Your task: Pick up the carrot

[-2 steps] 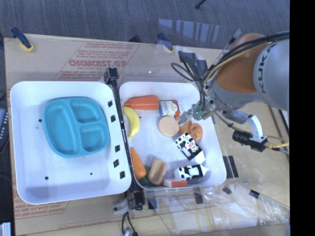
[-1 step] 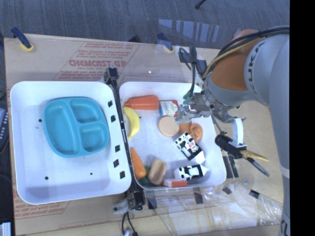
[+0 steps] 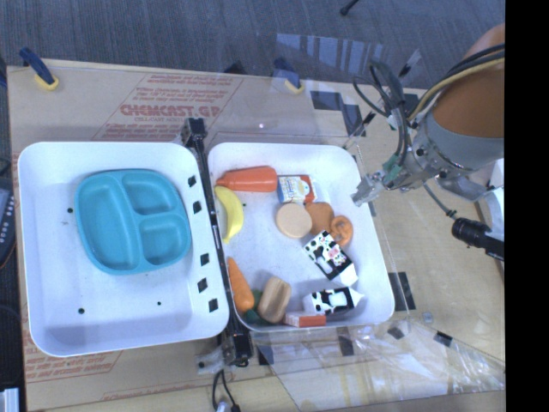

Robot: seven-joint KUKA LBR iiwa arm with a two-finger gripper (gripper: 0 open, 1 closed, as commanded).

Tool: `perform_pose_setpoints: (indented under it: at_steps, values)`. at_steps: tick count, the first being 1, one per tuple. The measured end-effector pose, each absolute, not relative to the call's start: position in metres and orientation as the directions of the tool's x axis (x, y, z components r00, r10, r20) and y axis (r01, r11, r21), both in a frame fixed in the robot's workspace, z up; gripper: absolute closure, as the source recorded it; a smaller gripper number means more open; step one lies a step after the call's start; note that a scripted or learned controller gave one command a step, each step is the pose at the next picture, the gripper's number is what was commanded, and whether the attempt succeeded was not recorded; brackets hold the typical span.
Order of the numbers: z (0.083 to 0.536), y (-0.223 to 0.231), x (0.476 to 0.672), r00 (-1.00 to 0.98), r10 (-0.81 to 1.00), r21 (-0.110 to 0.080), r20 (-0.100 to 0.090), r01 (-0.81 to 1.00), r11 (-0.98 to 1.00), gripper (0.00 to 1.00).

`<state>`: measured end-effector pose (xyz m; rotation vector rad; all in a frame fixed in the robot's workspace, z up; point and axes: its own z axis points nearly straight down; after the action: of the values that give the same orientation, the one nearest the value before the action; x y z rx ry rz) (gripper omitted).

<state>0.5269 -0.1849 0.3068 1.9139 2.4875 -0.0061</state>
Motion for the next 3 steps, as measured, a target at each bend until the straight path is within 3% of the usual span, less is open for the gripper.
perform_pose_setpoints:
  at_steps: [1,2,3]
  values:
    - [0.320,-0.193,0.509,0.146,0.989,-0.003,-0.002,0.989,-0.146,1.00]
    - [0.390,-0.201,0.478,-0.168,0.986,0.000,-0.004,0.986,0.168,1.00]
    - [0.390,-0.201,0.478,-0.169,0.986,-0.001,-0.003,0.986,0.169,0.00]
